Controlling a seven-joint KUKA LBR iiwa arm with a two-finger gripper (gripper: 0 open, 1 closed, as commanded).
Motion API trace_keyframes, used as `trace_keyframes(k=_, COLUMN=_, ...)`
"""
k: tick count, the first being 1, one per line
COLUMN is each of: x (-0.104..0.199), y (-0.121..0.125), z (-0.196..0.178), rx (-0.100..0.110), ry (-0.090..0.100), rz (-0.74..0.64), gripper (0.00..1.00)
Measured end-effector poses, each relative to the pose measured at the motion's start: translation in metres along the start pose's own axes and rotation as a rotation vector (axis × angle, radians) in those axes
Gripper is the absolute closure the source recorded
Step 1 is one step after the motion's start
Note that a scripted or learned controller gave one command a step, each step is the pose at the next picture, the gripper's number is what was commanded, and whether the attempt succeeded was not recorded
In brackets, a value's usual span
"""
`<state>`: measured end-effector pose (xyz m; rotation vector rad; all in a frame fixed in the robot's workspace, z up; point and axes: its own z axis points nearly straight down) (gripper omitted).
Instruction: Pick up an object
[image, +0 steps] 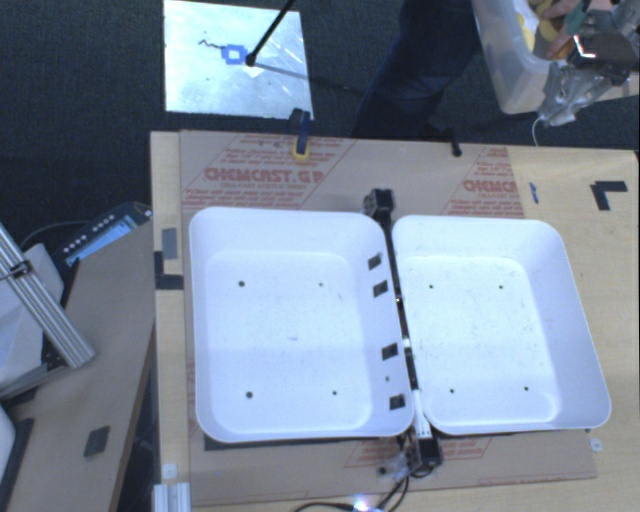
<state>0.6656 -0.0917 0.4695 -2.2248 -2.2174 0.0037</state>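
We see a dark carpeted floor (80, 110) around the bench. On it at the top lies a shiny metal sheet (235, 60) with a small blue mark, catching the light. The bench itself is a pale board (610, 300) printed with red lettering along its far edge. To the left we make out a lighter wooden table (95, 340) bearing a ribbed aluminium rail (40, 310) and what may be a handheld controller (100, 232) with a cable, though it is too small to be sure. Lighting is even and soft.
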Motion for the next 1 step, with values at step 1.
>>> trace_keyframes(k=1, x=0.0188, y=0.0017, z=0.1504, rx=0.011, ry=0.003, rz=-0.005, gripper=1.00)
